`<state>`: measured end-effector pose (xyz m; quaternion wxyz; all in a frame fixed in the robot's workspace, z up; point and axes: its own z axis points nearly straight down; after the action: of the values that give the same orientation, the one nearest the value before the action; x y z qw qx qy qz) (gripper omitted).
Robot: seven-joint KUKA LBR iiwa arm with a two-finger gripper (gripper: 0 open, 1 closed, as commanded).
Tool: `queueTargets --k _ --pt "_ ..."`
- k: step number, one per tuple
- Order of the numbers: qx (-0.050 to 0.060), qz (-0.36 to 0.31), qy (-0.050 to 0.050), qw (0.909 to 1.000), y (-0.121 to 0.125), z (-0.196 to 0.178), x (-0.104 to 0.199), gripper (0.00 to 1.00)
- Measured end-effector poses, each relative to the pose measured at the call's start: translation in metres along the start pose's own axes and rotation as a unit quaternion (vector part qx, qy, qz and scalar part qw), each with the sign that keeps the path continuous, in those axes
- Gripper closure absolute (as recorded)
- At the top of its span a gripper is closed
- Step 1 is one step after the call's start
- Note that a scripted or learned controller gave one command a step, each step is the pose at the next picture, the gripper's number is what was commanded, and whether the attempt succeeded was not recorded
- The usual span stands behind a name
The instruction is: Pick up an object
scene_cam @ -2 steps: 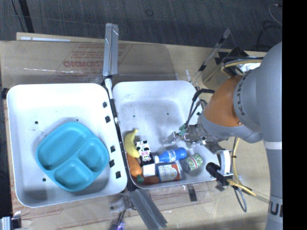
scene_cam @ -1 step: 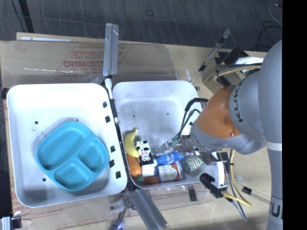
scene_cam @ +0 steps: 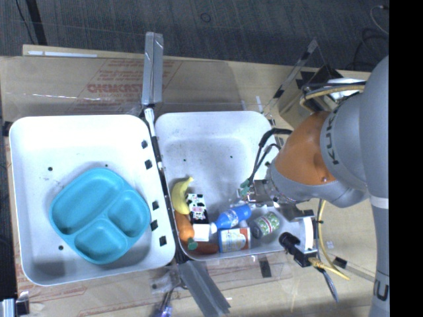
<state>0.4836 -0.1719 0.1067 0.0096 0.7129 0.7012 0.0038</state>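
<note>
Blue tray [scene_cam: 99, 223], yellow banana [scene_cam: 181, 193], white bins [scene_cam: 39, 144].

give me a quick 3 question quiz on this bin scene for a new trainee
1. True or false: the blue divided plate lies in the same bin as the banana.
2. Multiple choice: where in the right bin are the items bunched? A) along the far wall B) along the near edge C) spread evenly
3. Fill in: the arm's gripper is low over the ______ bin, close to the small blue bottle.

Key:
1. False. The plate is alone in the left bin; the banana is in the right one.
2. B
3. right
</note>
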Motion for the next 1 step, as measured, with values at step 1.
queueTargets --k 1 --pt "0.009 -0.085 0.005 0.9963 0.0203 -0.1089 0.0128 1.0"
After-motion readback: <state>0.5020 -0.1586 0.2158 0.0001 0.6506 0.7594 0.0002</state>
